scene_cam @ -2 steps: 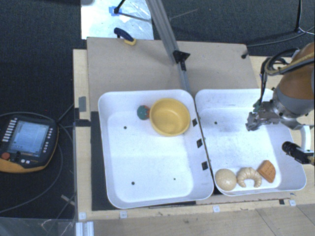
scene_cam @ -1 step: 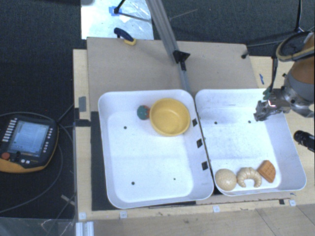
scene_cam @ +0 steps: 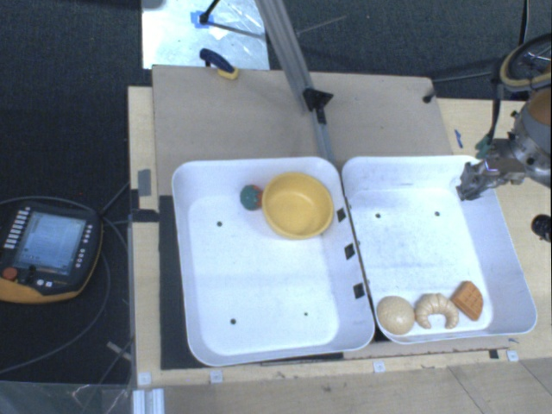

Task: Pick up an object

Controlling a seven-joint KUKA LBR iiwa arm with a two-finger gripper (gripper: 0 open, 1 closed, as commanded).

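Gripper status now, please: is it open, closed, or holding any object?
Gripper: cannot be told from the camera view; it sits at the right bin's upper right rim, with nothing visible between it.

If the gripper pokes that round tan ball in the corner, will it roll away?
Probably only a little. The round tan ball looks smooth and egg-shaped, so it could roll, but the bin wall and the croissant beside it hem it in. It looks like a light toy, likely easy to nudge.
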